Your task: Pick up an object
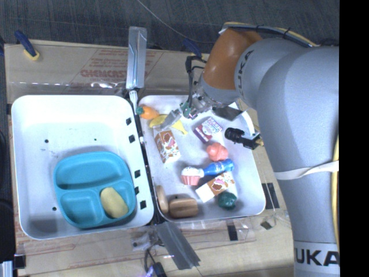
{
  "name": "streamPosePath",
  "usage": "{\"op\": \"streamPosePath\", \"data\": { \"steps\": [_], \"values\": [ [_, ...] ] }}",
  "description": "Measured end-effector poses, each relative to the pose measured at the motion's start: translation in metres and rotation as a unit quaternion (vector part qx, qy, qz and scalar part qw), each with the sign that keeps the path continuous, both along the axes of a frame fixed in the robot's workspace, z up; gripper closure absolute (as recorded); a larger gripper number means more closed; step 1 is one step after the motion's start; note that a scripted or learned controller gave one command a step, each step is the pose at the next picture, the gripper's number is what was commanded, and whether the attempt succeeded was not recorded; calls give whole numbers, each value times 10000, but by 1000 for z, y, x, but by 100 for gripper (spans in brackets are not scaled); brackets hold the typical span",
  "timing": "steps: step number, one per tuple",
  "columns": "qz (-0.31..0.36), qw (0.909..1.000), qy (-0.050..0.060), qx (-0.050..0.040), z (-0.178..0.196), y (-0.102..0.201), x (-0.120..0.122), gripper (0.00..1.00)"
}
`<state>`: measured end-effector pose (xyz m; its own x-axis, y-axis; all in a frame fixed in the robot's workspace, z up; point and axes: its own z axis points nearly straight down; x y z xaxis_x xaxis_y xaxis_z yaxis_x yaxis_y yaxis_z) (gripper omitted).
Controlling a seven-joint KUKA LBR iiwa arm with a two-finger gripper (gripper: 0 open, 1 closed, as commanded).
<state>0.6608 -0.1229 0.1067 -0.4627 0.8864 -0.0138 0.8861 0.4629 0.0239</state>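
You're hovering the pincer (189, 106) over the banana (173, 122) near the right bin (253, 172) wall; grip state unclear, possibly slipping or clipping the carton (166, 145).

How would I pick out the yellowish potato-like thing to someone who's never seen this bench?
Start at the left shallow white bin, which holds a light blue compartment tray. In the tray's lower right compartment lies the yellowish oval potato-shaped object. It is the only item on the tray; the other toys sit in the right white bin.
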Motion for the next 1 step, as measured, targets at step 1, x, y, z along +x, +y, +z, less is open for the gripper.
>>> {"op": "streamPosePath", "data": {
  "steps": [1],
  "values": [
    [31, 10000, -1, -7, 10, 1, 1, 100]
  ]
}}
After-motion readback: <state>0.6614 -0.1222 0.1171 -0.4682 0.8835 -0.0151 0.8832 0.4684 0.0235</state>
